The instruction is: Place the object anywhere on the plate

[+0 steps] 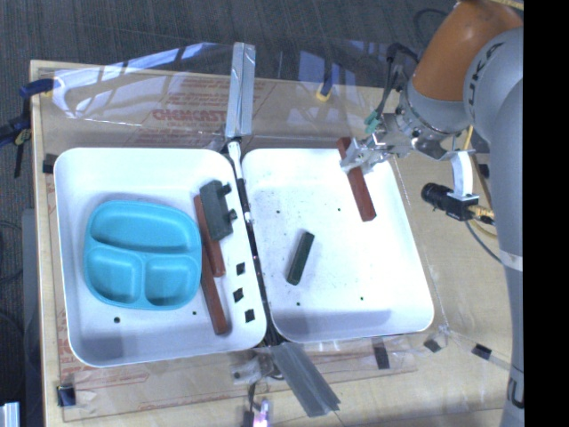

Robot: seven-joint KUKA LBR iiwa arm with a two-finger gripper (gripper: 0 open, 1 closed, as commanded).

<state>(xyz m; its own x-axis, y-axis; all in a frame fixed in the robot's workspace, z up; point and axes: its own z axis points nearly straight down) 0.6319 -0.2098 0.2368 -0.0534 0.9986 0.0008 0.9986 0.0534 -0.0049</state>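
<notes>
The blue three-compartment plate (142, 253) lies in the left bin (71, 327), with nothing on it. My gripper (358, 156) hangs over the far edge of the right bin (400, 314). A brown stick (363, 194) sits between its fingers; the stick's upper end crosses the bin's rim and its lower end slants toward the bin's middle. My gripper looks shut on that stick. A dark green block (300, 256) rests on the right bin's floor, apart from the gripper.
A longer brown stick (212, 269) and a dark grey piece (216, 208) lie along the left bin's right side, beside the plate. Small dark bits (238, 283) sit near the divider. The arm's grey and orange body (462, 52) rises at the far right.
</notes>
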